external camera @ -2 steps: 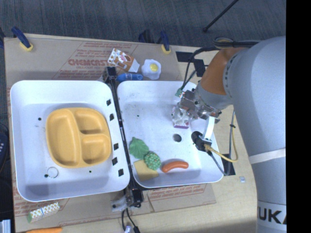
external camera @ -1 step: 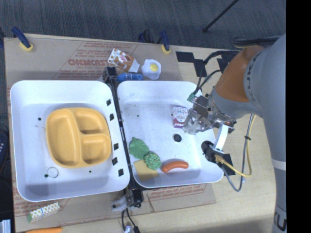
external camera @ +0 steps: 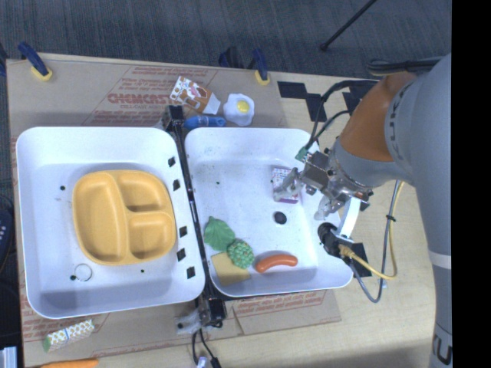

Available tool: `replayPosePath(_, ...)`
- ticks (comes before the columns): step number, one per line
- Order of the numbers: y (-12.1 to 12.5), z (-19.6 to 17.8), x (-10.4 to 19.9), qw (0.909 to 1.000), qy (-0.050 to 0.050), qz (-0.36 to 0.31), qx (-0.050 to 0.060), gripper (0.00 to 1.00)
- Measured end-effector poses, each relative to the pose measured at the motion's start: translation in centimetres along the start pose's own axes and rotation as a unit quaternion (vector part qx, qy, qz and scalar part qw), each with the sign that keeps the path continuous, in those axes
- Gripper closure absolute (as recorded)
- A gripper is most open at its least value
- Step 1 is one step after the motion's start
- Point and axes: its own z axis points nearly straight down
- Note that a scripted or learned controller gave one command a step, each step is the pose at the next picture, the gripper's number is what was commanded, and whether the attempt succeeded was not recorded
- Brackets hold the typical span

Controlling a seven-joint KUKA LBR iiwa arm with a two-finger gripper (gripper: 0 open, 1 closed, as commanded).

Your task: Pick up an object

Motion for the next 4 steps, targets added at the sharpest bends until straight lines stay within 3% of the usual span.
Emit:
replayPosePath(1,7.3,8.9,1.3,1.0,0.0,0.006,-0.007,0.0)
replayPosePath(2,7.3,7.8,1.4,1.0,0.0,0.003,-0.006,1.0)
replayPosePath(3,-0.7,-2.3,-0.2,0.9978,0.0,0.066,-0.001,1.0)
replayPosePath(4,-0.7,-2.2,-0.2,0.9978,0.0,0.066,0.0,0.0)
